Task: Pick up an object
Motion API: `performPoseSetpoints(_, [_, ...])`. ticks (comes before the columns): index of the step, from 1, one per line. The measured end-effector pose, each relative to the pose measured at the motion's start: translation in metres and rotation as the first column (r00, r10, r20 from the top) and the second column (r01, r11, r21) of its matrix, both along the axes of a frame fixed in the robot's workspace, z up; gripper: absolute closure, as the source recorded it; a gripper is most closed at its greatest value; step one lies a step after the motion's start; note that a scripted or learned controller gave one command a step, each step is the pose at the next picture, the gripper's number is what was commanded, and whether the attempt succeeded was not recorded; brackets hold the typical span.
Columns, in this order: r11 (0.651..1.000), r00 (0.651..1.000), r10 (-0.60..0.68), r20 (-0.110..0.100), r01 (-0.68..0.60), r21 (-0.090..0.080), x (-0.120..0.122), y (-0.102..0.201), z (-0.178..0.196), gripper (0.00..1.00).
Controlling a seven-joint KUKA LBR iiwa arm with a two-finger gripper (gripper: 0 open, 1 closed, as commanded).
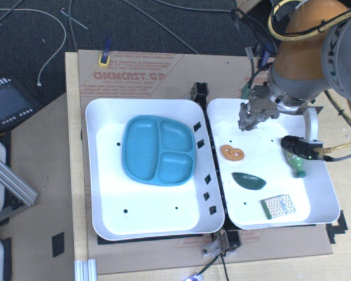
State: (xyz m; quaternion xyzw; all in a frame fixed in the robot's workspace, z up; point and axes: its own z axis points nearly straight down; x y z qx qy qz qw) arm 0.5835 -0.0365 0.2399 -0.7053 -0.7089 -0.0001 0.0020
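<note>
Above the right bin [322, 206], near its back left part, the gripper [247, 122] hangs off a grey wrist reaching in from the right, orange band behind it; whether it is parted or closed cannot be told, and nothing shows in it. Just below lies an orange pretzel [232, 153]. Further front sits a dark green leaf-shaped piece [249, 181], long axis left to right, then a patterned card [278, 205]. The left bin [99, 174] bears a blue divided plate [159, 150].
</note>
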Motion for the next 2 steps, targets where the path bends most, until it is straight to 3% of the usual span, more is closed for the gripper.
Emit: performPoseSetpoints(2, [1.0, 1.0, 0.0, -0.001, 0.0, 0.0, -0.037, 0.086, -0.002, 1.0])
